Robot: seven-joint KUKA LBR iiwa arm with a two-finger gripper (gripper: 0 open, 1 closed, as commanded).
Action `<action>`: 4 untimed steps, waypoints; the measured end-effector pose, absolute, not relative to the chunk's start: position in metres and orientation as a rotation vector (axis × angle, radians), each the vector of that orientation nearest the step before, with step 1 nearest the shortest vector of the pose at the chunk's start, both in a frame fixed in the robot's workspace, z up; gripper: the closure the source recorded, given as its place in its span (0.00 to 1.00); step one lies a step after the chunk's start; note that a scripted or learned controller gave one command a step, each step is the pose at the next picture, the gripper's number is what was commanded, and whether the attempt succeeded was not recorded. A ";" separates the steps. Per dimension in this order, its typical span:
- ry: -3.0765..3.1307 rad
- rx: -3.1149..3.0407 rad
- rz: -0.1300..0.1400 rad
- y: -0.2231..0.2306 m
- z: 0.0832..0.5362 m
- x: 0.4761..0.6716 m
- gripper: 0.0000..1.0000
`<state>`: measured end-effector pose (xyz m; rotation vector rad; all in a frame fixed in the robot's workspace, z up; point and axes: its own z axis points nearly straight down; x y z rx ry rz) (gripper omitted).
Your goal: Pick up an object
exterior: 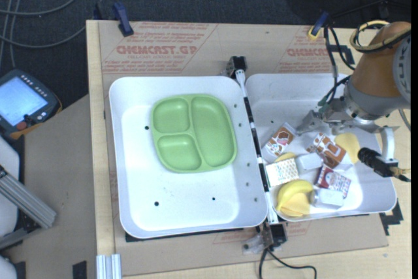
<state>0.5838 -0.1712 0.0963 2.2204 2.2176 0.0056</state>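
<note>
The arm's jaws hang over the right bin (379, 202), though whether they stand open or closed I cannot tell; just beside and below them lie small snack packets (328, 149), probably light, crinkly and slippery; farther off, the yellow banana (293, 198) looks soft, best taken across its middle.

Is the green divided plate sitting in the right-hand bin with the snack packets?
No: the green divided plate lies in the left bin, while the snack packets are piled in the right bin.
</note>
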 end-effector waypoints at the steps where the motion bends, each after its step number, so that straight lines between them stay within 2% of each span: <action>1: 2.233 2.215 0.022 -0.211 0.089 0.558 0.00; 2: 2.223 2.220 0.005 -0.195 0.086 0.523 0.00; 3: 2.218 2.217 0.006 -0.196 0.096 0.524 1.00; 4: 2.217 2.214 0.011 -0.128 0.088 0.577 1.00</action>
